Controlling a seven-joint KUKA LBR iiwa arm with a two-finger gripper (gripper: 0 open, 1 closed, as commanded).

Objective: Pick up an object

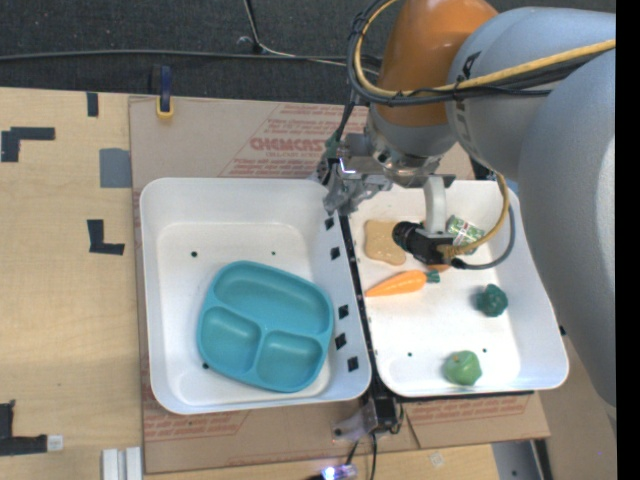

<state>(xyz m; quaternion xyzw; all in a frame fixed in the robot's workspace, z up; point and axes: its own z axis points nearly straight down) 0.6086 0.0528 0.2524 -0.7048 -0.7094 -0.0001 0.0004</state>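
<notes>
- End effector [342, 186] hangs over the right bin's [520, 318] 11 o'clock corner; open or closed, I cannot tell.
- Orange carrot [397, 285] lies in that bin, at the end effector's 5 o'clock, just beside a tan slice [380, 243].
- Blue plate [265, 325] sits in the left bin [170, 268].

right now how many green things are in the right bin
2 sure: a light green round one at the front, a darker green one right of the carrot. A green-and-white thing half under the arm may be a third.
</notes>
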